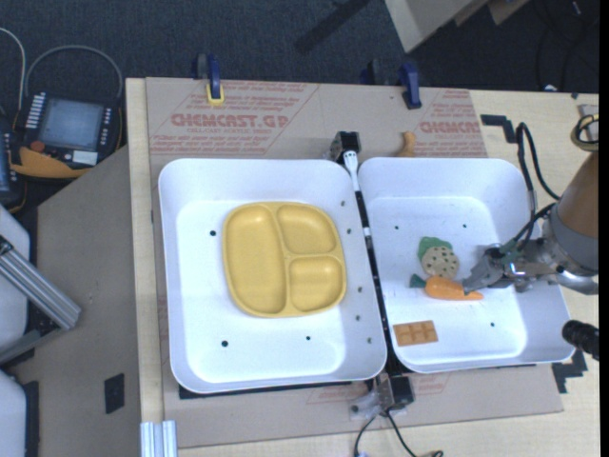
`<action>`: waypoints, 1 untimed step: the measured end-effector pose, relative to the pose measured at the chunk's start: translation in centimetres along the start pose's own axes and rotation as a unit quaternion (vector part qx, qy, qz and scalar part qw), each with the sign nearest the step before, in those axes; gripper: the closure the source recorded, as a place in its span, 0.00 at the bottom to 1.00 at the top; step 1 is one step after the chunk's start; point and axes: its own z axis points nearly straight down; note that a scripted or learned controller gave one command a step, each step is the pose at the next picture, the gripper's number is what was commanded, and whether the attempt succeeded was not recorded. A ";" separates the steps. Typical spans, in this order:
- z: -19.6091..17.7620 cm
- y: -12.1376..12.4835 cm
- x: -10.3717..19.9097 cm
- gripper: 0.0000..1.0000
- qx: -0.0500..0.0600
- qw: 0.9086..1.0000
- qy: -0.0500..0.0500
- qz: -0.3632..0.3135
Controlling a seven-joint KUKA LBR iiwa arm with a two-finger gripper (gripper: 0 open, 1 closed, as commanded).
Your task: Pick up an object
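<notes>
1. Camera view: two white bins side by side; the left bin (pixel 190 284) holds a yellow divided plate (pixel 283 257).
2. The right bin (pixel 495 341) holds a carrot (pixel 451 290), a green-and-tan piece (pixel 437 255) too small to identify, and a brown waffle (pixel 416 332).
3. The gripper (pixel 479 272) hangs low just beside the carrot's right end; whether it grasps anything, or how wide it stands, cannot be told.
4. The arm (pixel 580 217) is cut off at the right edge.

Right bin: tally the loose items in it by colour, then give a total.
Orange: 1, the carrot-shaped piece
Green: 1, the round spotted piece
Brown: 1, the flat waffle-like piece
Total: 3
</notes>
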 end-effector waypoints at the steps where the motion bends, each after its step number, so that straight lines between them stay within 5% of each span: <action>1: 6.4 0.1 0.1 0.00 0.000 1.000 0.000 0.000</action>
